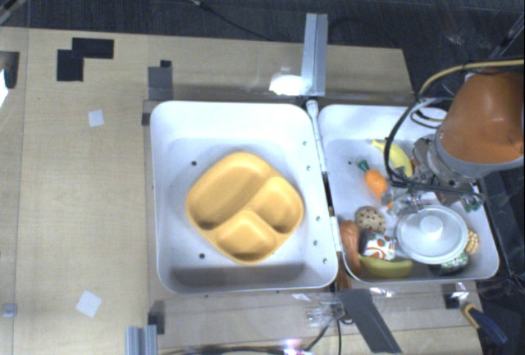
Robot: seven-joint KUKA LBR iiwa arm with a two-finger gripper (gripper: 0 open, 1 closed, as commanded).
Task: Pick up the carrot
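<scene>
The carrot (pixel 375 180) lies in the right bin (pixel 344 125), in the centre-right of the frame, towards that bin's left side. Its long axis runs diagonally: the small green top points to the upper left and the orange body extends to the lower right.

The arm (pixel 486 120) enters from the right edge, its orange band above the wrist. The gripper (pixel 401 196) sits just to the right of the carrot, close beside it; whether it is open or closed cannot be determined.

A banana (pixel 397 155) lies above and to the right of the carrot. A cookie (pixel 371 219) lies below the carrot.

The left bin (pixel 172 206) holds a yellow three-compartment plate (pixel 244 206) near its centre.
</scene>
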